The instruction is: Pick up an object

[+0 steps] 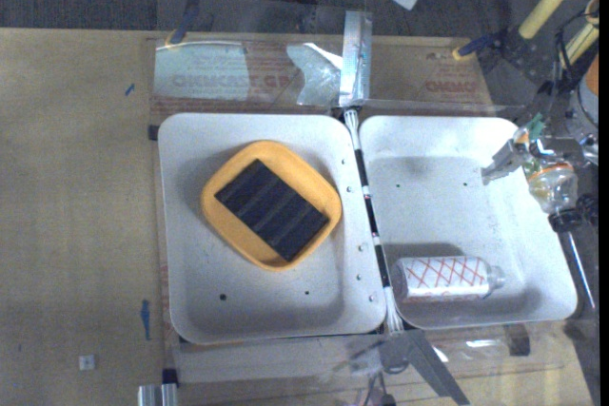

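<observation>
Nothing lifted yet, with the grab itself left to do: in the left bin point(181, 299) lay a yellow tray point(271, 203), in the right bin point(542, 304) a bottle point(445, 277), near the right rim hung the gripper point(509, 159), fingers apart, grasping nothing.

arm point(580, 62): cut by right edge | end effector point(509, 162): blurred

Under my jaws, the 2 white bins point(190, 299) look like smooth matt plastic. The yellow tray point(314, 176) is matt with dark ribbing; the bottle point(447, 278) is glossy clear plastic. The counter point(67, 204) is pale matt wood.
</observation>
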`<state>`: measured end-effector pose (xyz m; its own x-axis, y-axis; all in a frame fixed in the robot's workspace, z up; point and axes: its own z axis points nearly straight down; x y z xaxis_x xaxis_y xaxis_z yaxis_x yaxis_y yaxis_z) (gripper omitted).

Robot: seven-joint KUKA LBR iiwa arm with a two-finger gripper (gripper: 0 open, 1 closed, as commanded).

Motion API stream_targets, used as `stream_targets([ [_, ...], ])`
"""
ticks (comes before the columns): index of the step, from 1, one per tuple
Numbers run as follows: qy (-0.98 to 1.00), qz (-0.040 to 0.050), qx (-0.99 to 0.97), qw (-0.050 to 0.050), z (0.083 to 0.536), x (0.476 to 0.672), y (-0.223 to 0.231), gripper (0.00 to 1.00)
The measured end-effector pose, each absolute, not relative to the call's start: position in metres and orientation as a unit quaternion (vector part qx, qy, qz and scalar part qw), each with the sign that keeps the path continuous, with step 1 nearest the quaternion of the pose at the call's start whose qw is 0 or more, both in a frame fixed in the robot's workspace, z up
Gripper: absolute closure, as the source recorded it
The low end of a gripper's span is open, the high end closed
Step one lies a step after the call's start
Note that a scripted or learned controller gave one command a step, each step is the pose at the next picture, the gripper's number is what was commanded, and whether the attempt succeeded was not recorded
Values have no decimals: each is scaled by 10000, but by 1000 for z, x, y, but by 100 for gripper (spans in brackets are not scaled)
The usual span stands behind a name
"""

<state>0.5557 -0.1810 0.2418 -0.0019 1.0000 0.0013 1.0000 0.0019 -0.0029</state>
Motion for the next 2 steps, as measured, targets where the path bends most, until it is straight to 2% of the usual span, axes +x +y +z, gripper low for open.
stream_targets([
  [1,-7427,6,-6696,11,176,525,-96,0],
  [2,-7485,9,-6632,19,184,487,-77,0],
])
